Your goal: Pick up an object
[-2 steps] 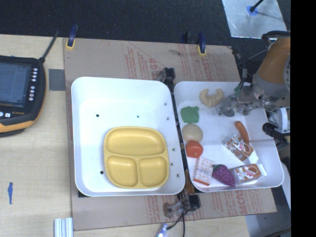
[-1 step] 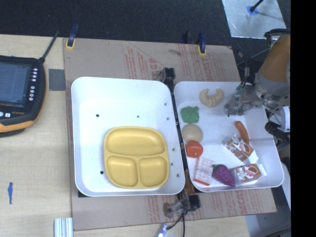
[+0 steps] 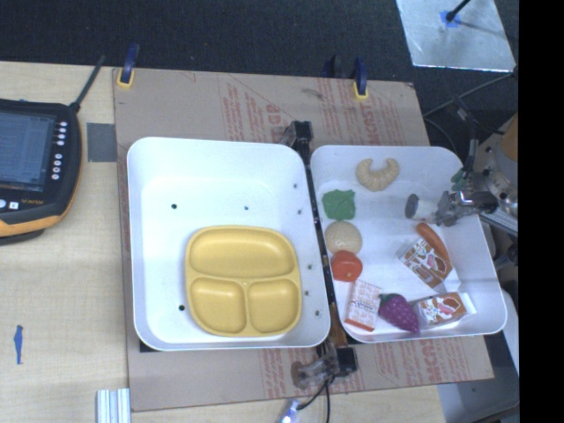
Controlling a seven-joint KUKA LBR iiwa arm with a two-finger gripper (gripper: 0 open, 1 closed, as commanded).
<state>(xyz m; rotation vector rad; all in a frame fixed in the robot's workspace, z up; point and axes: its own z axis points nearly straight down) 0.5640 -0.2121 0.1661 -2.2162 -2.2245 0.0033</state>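
The claw point(image 3: 449, 208) sits at the right bin's point(image 3: 480, 324) far right edge; whether it is apart or together, I cannot tell. Nearby lie a sausage point(image 3: 434, 239) and croissant point(image 3: 377, 173).

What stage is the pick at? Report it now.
Nothing looks picked yet. The croissant, green piece, tomato, grapes and packets all lie in the right bin. The end effector sits at that bin's right edge with nothing visibly held. The whole grasp and lift remain.
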